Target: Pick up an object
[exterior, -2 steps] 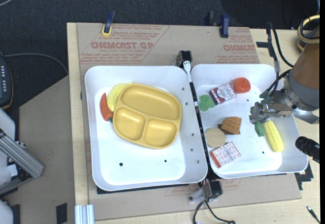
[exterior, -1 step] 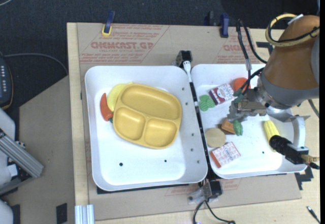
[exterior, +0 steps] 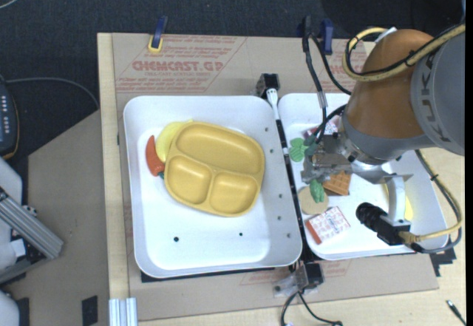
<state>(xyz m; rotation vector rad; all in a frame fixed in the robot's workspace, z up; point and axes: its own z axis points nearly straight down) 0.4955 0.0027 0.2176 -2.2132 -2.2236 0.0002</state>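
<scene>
Far left: dark floor, with cable and grey equipment at the frame edge. Bench surface of brown board, printed red lettering along the far side, a blue-and-yellow clamp on its far edge.

Left bin: white, shallow. Holding a yellow divided tray with three compartments, lying toward the far half of the bin. Tucked under the tray's left edge, an orange-red piece and a pale yellow piece, both partly hidden by the tray. Two small dark specks on the bin floor near the front.

Black clips at the seam between the bins, far and near.

Right bin: white, touching the left bin along the seam. Clustered at its left side: a green item near the seam, a second green item just below the gripper, an orange waffle-patterned piece beside it, a tan round piece touching the green one, and a red-and-white packet nearer the front. A yellow strip at the right, partly covered.

Gripper: lowered over the cluster, directly above the second green item and the waffle piece. Fingers hidden beneath the wrist body; open or closed cannot be told, nor any contact confirmed.

Arm: grey with orange band, entering from the right, cables looped around it
</scene>
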